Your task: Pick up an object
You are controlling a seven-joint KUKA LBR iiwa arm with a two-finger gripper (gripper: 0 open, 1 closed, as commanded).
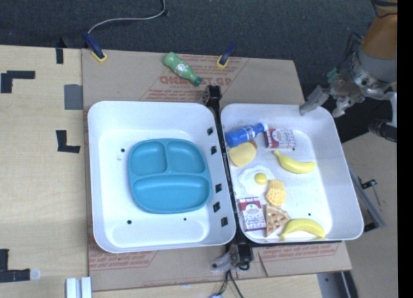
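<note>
My gripper [324, 104] hovers over the far right corner of the right bin [335, 180], open, with nothing between its fingers. Several toy foods lie in this bin. A blue bottle [245, 134] and a small red-and-white carton [279, 138] are at the far side. Below them lie a yellow round piece [243, 154], a banana [293, 163], a fried egg [255, 177] and a corn cob [275, 193]. At the near edge are a red carton [250, 213], a pizza slice [275, 220] and a second banana [302, 228].
The left bin [106, 129] holds a blue divided plate [170, 175]. A green bottle [182, 69] lies on the cardboard behind the bins. The arm's orange band [381, 32] is at the upper right.
</note>
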